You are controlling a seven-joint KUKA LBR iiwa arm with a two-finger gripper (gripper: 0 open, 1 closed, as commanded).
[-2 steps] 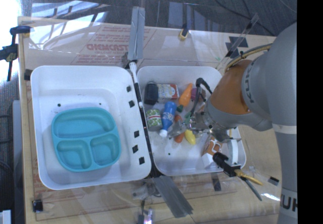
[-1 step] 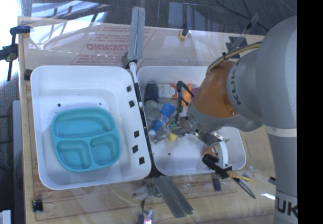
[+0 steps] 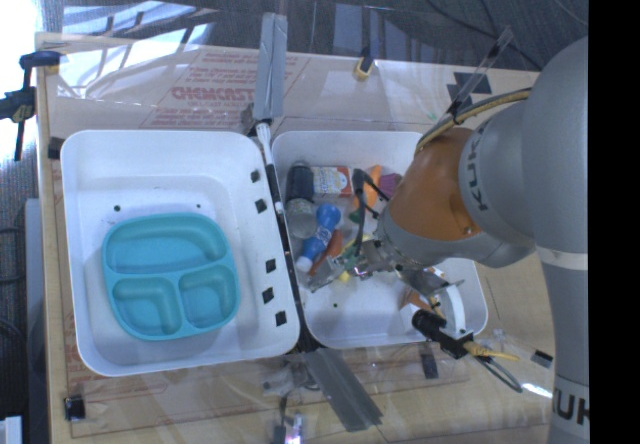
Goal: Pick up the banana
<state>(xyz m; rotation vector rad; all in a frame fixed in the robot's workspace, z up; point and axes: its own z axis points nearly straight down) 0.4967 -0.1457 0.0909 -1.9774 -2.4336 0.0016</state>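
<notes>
Reaching down into the right bin [image 3: 460, 304] among small toys [image 3: 322, 222]; gripper [image 3: 352, 257] hidden in clutter, grip impossible to tell; blue tray [image 3: 170, 274] in left bin [image 3: 90, 172].

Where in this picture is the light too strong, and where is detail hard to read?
Camera view: daylight blows out the top left corner, glare streaks the bench; the left bin is evenly lit; clutter in the right bin is small, soft and hard to identify beneath the arm.

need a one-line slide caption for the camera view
KUKA arm reaches from the right into the cluttered right bin; a blue divided tray lies in the left bin.
</notes>
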